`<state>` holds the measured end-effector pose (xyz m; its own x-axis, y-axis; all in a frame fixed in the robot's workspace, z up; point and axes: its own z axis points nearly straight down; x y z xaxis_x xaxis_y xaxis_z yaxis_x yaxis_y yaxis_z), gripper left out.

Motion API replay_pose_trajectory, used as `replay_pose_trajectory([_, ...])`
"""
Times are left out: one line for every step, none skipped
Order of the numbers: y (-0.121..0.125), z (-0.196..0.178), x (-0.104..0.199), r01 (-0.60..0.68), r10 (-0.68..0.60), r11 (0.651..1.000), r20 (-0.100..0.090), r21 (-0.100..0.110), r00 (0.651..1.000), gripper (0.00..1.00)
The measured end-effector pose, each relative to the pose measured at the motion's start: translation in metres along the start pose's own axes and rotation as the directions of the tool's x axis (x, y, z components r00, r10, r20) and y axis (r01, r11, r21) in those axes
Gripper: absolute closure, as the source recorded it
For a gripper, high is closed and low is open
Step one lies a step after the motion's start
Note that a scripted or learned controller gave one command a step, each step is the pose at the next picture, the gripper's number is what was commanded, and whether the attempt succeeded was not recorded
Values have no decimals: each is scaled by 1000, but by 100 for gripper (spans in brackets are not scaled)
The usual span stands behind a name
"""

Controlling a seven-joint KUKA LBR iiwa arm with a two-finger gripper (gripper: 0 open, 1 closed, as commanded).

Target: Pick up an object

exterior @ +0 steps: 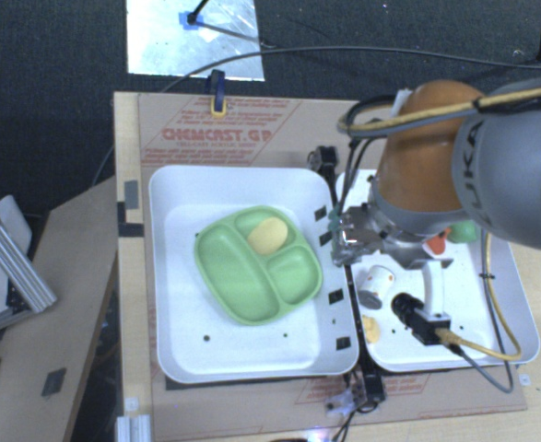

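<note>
Where arm reaches in from right, hand sits low over right bin, near divider; grip state cannot tell. Left bin: glossy green plastic tray, three compartments, tilted; smooth pale yellow rounded lump in far compartment. Right bin: small white cup-like piece, red-orange bit, green bit.

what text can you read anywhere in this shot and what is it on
"CHEMCAST GP" in red on the brown sheet under the bins, above the left bin.
Smaller red lines above and below that word: too small to read.
Red print on the same sheet's front edge, below the bins: blurred, unreadable.
Dark letters on the grey arm, cut off at an angle: cannot make them out.
</note>
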<state>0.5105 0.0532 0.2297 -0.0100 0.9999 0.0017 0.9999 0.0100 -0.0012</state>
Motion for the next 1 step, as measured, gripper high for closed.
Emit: replay_pose_trajectory([-4,-4,47,0,0,1000,0,-2,1000,100])
